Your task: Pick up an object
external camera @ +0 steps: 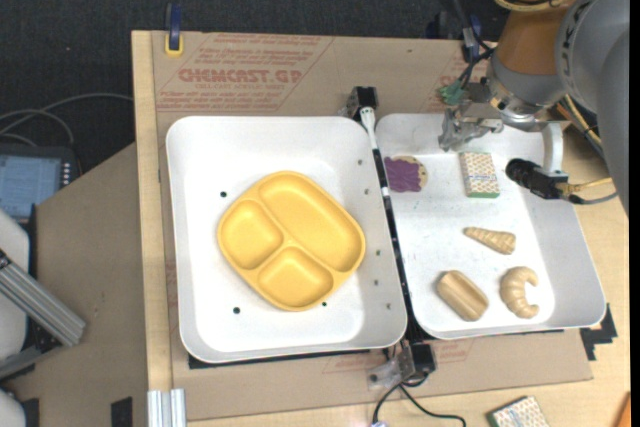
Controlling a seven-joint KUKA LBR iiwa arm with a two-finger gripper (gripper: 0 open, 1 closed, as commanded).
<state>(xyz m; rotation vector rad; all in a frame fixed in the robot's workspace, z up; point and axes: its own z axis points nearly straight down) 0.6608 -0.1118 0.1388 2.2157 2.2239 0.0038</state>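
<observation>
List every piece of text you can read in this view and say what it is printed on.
"CHEMCAST GP": large red print on the brown board under the bins, along its far edge; the letters are partly blurred, so this reading is approximate.
Smaller red lines above and below that print: too blurred to read.
Patterned packet in the right bin: any print too small to read.

You see in the right bin point(570, 245): purple cookie point(405, 174), sponge block point(480, 174), cone point(489, 238), bread roll point(461, 295), croissant point(520, 291), all lying flat, apart.
</observation>
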